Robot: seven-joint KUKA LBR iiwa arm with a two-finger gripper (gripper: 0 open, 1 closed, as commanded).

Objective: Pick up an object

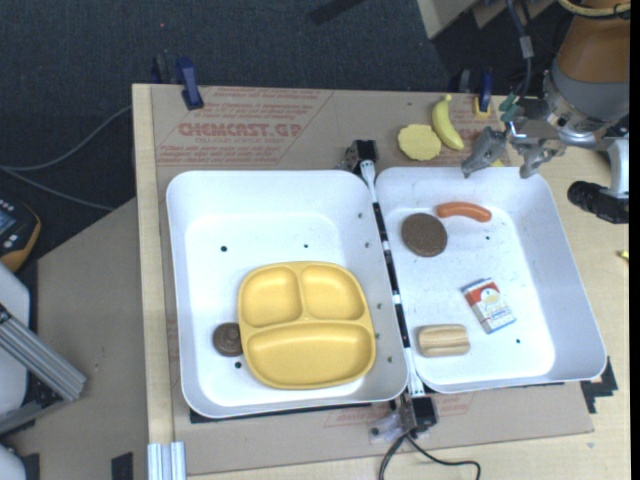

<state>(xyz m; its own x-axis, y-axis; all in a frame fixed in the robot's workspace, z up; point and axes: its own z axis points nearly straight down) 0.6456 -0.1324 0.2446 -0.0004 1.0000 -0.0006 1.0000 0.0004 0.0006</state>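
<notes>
In the right white bin, upper middle of the frame, a small orange-red toy sausage lies flat, likely light and slippery, best pinched across its middle; the hand hovers above-right, fingers spread, empty

In the left bin, the yellow divided tray crowds the near half, with a brown disc wedged by its left side; the far half lies open. In the right bin, a sausage, brown cookie, small carton and bread roll sit well apart, leaving gaps between them.
</notes>
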